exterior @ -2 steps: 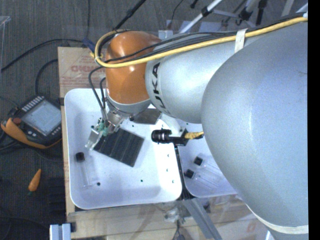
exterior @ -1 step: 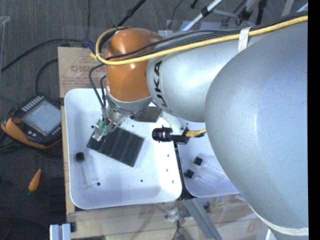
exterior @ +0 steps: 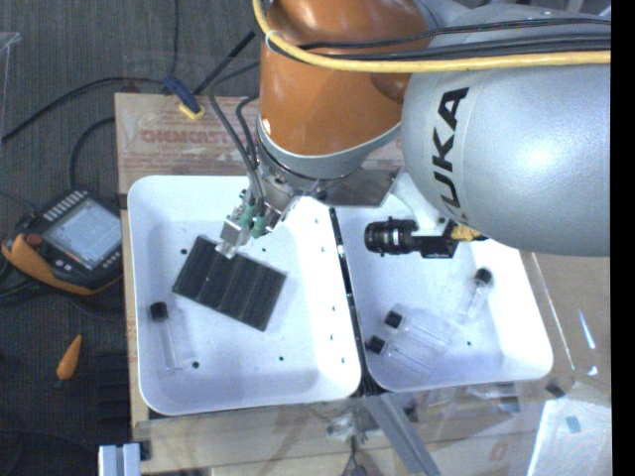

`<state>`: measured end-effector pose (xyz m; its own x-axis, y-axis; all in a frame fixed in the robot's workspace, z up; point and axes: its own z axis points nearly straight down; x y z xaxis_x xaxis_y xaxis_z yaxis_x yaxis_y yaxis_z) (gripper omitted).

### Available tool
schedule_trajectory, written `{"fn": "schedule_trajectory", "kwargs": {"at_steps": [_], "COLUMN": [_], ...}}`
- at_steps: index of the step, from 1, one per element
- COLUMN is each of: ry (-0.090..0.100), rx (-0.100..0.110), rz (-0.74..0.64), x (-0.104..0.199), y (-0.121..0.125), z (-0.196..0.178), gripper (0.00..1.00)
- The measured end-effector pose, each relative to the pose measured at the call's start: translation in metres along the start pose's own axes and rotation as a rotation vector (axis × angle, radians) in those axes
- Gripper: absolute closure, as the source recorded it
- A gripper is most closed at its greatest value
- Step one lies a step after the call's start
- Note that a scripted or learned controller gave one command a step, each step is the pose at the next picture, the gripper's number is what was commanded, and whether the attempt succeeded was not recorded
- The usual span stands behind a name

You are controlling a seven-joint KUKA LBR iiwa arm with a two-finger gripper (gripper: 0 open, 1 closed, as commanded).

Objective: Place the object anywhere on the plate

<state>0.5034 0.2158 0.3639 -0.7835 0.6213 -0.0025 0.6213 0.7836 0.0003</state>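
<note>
- The big grey arm (exterior: 506,127) with its orange band (exterior: 332,58) comes in from the right and covers the far part of both bins. A yellow cable (exterior: 427,59) loops around it.
- The left bin (exterior: 149,266) is white, smooth and shallow, with rounded corners. The right bin (exterior: 516,355) sits just beside it and looks the same.
- A wooden board (exterior: 169,137) with red writing lies under the far edge of the left bin.
- A black and orange hand controller (exterior: 69,241) with a screen lies on the dark floor, left of the bins.
- The plate (exterior: 230,283) is a flat, dark, ridged rectangle. It lies tilted in the middle of the left bin.
- The gripper (exterior: 238,231) hangs over the far corner of the plate. It is small and grey with some green on it. I cannot tell if its fingers are open or closed, or if it has anything.
- A black camera-like part (exterior: 407,238) sticks out over the far side of the right bin.
- A clear tube with a black cap (exterior: 167,333) lies near the left wall of the left bin, apart from the plate. It looks like see-through plastic.
- Three more clear tubes (exterior: 422,335) with black caps lie in the right bin, well apart from the plate.
- A small orange thing (exterior: 67,357) lies on the floor, near the left edge.
</note>
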Motion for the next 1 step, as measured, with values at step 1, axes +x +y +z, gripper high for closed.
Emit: {"fn": "schedule_trajectory", "kwargs": {"at_steps": [1], "ry": [0.005], "rx": [0.003], "rz": [-0.035], "x": [0.0144], "y": [-0.0155], "z": [0.1668], "gripper": [1.0]}}
